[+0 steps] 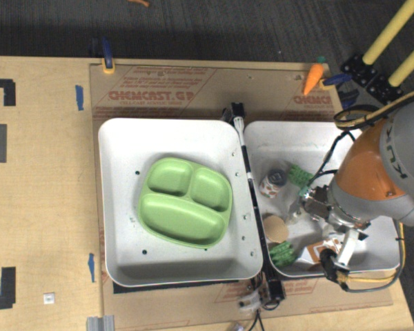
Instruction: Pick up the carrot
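Note:
A small orange carrot [313, 78] with a green top lies on the cardboard behind the right bin [310, 135], outside it, near a blue clamp. My gripper [303, 204] is low inside the right bin, well in front of the carrot, among the small items there. It hangs between a green toy [300, 176] and a tan round piece [276, 227]. The grey and orange arm covers the right half of that bin.
The left bin [117, 185] holds a green divided plate [186, 200]. The right bin also holds a small jar [272, 182], a green broccoli-like piece [283, 254] and an orange-brown piece [310, 255]. Yellow poles [393, 26] stand at the back right.

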